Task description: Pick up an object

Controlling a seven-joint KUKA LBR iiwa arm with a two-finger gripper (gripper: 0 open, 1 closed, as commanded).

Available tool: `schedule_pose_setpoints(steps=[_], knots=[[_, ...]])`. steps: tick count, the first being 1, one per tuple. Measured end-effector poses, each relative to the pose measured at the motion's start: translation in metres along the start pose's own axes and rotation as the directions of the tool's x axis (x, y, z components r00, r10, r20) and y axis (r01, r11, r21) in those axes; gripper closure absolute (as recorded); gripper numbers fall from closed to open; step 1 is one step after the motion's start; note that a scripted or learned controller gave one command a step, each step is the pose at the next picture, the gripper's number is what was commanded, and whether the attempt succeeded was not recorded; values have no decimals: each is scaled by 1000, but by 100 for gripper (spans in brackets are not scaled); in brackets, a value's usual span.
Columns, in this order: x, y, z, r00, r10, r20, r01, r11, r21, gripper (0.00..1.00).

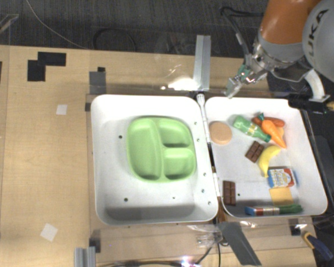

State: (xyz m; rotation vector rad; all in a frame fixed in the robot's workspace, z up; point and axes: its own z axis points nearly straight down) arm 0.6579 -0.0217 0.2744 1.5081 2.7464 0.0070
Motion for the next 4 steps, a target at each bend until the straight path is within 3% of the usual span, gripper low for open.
schedule_pose_setpoints(steps=[1,2,3,4], knots=[[-57,-22,-2,995,103,1,-103,995,2,100],[10,19,22,993,117,-3,-117,993,3,100],[-83,-39,32,943,332,2,-332,943,4,100],[-81,-38,32,945,328,1,-328,945,3,0]])
